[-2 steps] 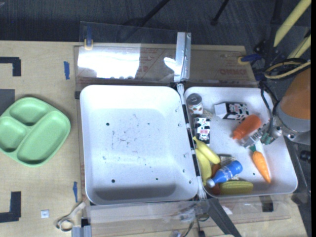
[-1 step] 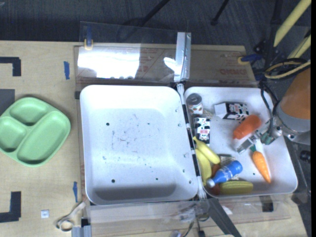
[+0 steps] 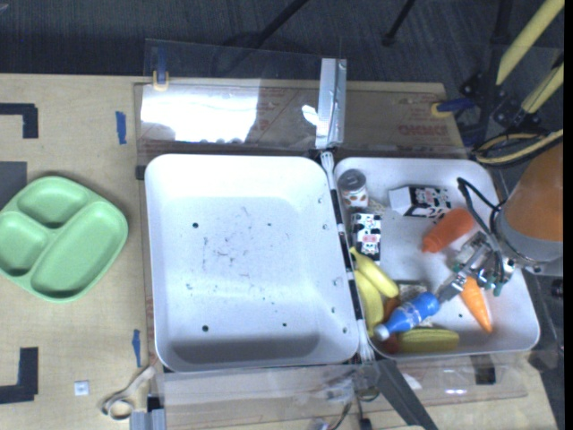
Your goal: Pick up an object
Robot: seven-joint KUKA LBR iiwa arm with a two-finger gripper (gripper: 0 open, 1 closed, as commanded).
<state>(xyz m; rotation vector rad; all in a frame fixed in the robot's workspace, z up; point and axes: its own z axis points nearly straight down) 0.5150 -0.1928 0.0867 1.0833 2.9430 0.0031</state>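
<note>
since the gripper [image 3: 473, 274] sits low over the right bin [image 3: 510, 334], whether its fingers are apart or together cannot be told at this slant. an orange carrot [image 3: 478, 304] lies just below and touching the fingertip area, its long axis running down toward the bin's right front corner. a blue bottle [image 3: 407, 316] lies just left of the tool, long axis slanting down-left toward the bananas [image 3: 372, 280]. the arm [image 3: 537, 213] enters from the right, wrist angled down-left. judgement: the carrot is the nearest candidate.
</note>
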